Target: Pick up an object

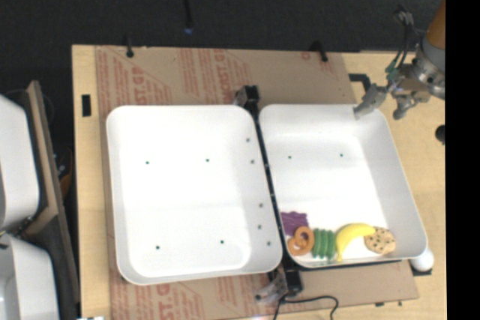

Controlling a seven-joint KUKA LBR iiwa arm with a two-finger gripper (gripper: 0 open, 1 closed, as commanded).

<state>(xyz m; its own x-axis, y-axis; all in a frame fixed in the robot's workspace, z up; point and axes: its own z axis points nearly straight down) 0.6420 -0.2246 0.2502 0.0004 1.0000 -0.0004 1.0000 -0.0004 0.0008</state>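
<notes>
Two shallow white bins sit side by side on the table [225, 79], which is covered with a brown cardboard sheet printed in red. The left bin [127, 161] shows a bare white floor with a few small dark dots. The right bin [330, 168] holds a small cluster of toys, all gathered along its near edge.

From left to right in that cluster: a purple piece [293, 220] lies closest to the wall between the bins, with an orange pretzel [301, 241] just below it and touching it. Beside the pretzel is a green ridged piece [325, 243], then a yellow banana [353, 234] curving over it, and last a round brown cookie [380, 240] with dark spots, pressed against the banana's right end. The pieces sit tight together, touching or nearly so.

The claw [381, 103] hangs at the far right corner of the right bin, above its rim, well apart from the toys at the near edge. Its two fingers are spread apart, one [366, 103] reaching over the bin's corner and the other to its right, and nothing lies between them. The arm's wrist [427, 75] comes in from the right, with an orange band above it.

A black clip [247, 96] sits at the far end of the seam between the bins.
</notes>
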